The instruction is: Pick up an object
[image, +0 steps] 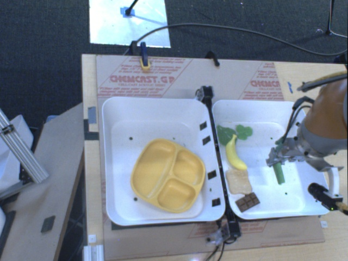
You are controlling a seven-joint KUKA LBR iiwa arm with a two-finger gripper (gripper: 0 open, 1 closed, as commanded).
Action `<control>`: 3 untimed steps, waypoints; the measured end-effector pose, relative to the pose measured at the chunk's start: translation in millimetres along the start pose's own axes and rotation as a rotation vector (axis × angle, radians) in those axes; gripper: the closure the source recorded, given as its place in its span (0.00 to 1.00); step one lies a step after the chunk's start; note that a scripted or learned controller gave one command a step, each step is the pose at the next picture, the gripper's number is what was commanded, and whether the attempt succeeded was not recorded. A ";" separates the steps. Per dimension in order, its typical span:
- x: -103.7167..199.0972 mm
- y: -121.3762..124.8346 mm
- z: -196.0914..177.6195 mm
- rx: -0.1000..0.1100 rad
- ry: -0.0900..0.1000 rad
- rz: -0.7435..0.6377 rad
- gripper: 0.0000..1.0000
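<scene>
**Green stick under the claw in the right-hand bin**

The arm [326,118] reaches in over the right bin [261,208], and its gripper [278,162] hangs low above the bin's floor. Directly at the claw's tip lies a slim green stick [279,174], its upper end tucked in among the grey finger hardware and its lower end poking out below toward the near rim of the bin. The stick's long axis runs roughly away from the claw toward the near edge, only a little off upright in the view. Whether the fingers are parted around it, closed on it, or merely beside it cannot be told; the hardware is too small and dark to read.

The other pieces all lie to the claw's left. The banana [235,153] is near, its length running down the bin, with a green leafy toy [235,132] at its far end, up and left of the claw. The tan cracker [238,181] sits below the banana, and the brown chocolate square [248,202] lies further toward the near rim. The yellow divided plate [168,174] rests well apart in the left bin [117,118].

Judging by this, the green stick is the likeliest target, since nothing else lies within the claw's reach. Any lift turns on the fingers straddling the stick across its narrow width.
</scene>
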State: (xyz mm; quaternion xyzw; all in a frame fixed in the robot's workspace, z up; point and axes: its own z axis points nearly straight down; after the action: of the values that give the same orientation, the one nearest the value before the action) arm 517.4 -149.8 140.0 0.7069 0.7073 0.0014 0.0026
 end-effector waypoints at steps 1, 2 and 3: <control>-0.5 2.6 -43.2 -0.001 0.000 -0.003 1.00; -7.9 2.1 -105.1 -0.003 -0.001 -0.003 1.00; 38.9 28.7 -98.7 0.002 0.002 -0.009 1.00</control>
State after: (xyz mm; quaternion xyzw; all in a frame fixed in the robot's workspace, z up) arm 545.5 -110.7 238.8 0.7035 0.7107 0.0017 0.0012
